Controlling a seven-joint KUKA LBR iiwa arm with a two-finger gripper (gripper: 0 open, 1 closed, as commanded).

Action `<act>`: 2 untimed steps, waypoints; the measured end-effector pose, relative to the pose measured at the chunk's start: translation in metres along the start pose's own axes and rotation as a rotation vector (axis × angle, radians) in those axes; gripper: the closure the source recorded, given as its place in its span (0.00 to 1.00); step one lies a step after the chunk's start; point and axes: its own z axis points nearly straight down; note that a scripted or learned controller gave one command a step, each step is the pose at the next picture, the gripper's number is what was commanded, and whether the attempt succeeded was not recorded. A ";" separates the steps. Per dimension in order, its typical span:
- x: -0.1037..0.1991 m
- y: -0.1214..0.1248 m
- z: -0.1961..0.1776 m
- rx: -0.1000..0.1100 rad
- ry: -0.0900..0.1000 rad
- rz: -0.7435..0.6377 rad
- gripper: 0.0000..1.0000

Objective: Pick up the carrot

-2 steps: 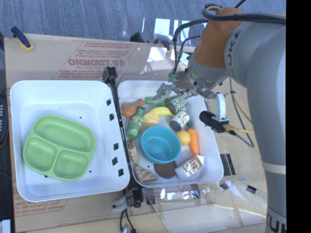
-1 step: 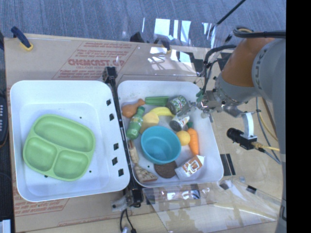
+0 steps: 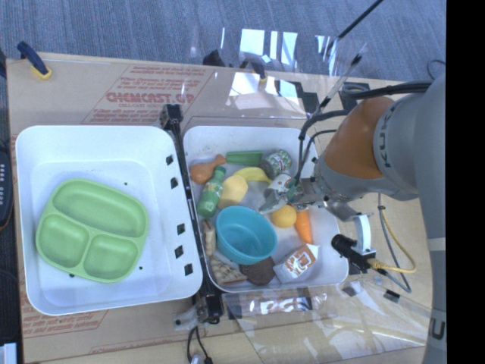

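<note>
The carrot (image 3: 304, 226) is a small orange wedge lying in the right bin (image 3: 327, 273), near its right wall, just right of a yellow-orange ball (image 3: 283, 216). My gripper (image 3: 281, 193) reaches in from the right and hangs low over the middle of this bin, a little up and left of the carrot and right above the ball. Nothing shows as held in it. The grey wrist with its orange band (image 3: 356, 146) covers the bin's upper right part.
Around the gripper lie a blue bowl (image 3: 245, 233), a yellow lemon (image 3: 233, 189), a banana (image 3: 254, 174), a green bottle (image 3: 211, 192), a can (image 3: 277, 161), a green cucumber (image 3: 244, 158), a drumstick (image 3: 205, 171) and a small carton (image 3: 298, 262). The left bin (image 3: 30, 146) holds a green divided plate (image 3: 91, 230).
</note>
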 end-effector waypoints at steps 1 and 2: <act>-0.002 -0.002 -0.008 0.010 -0.003 -0.004 1.00; 0.060 -0.011 -0.011 0.015 -0.006 0.261 1.00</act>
